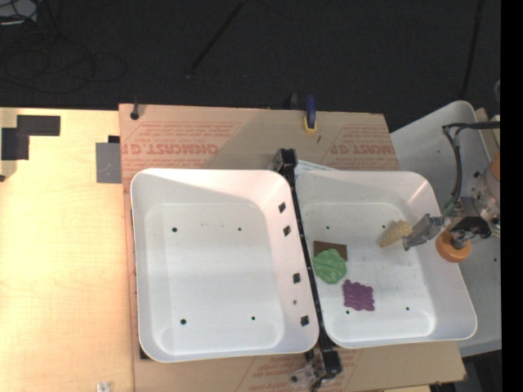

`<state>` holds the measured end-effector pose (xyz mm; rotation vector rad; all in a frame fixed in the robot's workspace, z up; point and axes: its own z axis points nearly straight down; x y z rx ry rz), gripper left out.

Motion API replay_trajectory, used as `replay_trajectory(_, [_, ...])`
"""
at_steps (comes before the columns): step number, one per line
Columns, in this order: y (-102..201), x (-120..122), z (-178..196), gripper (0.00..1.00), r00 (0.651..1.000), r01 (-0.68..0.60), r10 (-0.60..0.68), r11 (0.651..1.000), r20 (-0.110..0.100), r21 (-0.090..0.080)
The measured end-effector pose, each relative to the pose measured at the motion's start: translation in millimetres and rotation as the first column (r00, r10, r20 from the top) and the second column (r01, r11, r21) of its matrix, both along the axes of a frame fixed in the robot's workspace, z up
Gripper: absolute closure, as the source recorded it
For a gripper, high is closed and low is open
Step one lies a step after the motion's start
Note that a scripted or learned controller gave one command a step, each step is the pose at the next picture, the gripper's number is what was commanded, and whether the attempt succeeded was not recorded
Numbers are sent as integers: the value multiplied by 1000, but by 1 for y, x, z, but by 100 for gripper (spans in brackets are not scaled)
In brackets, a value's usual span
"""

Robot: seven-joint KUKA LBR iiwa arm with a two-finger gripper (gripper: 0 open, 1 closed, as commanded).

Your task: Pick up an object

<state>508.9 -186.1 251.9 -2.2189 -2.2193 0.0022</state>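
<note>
Over at the right edge of the frame, the grey arm with its orange band [452, 246] reaches in across the rim of the right-hand shallow white bin [441, 321]. The hand [415, 233] sits low at the bin's upper right, and a pale beige lumpy object [396, 233] lies right at its tip, touching or nearly so. Whether that lump is actually between the fingers, I cannot tell from this slant, and the hand's state is just as unclear.

Down in the middle-left of the same bin, a round green knobbly object [330, 266] rests against a flat brown square piece [331, 249], overlapping its lower edge. Just below and to the right of the green one lies a purple crinkled object [358, 296], close by but apart from it. All three sit well apart from the hand.

The left-hand shallow white bin [147, 300] fills the centre-left of the frame, its edge pressed against its neighbour along a row of black clips [288, 230]. Both bins rest on a brown cardboard sheet [212, 141] laid over the light wooden desk [57, 260].
</note>
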Motion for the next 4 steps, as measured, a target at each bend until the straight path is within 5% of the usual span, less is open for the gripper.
replay_trajectory(1, [-24,-34,143,0,1000,4,-4,1000,17,-8])
replay_trajectory(2, [-23,-33,143,100,1000,2,-2,1000,1,-2])
replay_trajectory(3, [-19,-32,244,100,1000,-1,1,1000,12,-5])
replay_trajectory(4, [35,-26,276,100,1000,-5,5,1000,5,-1])
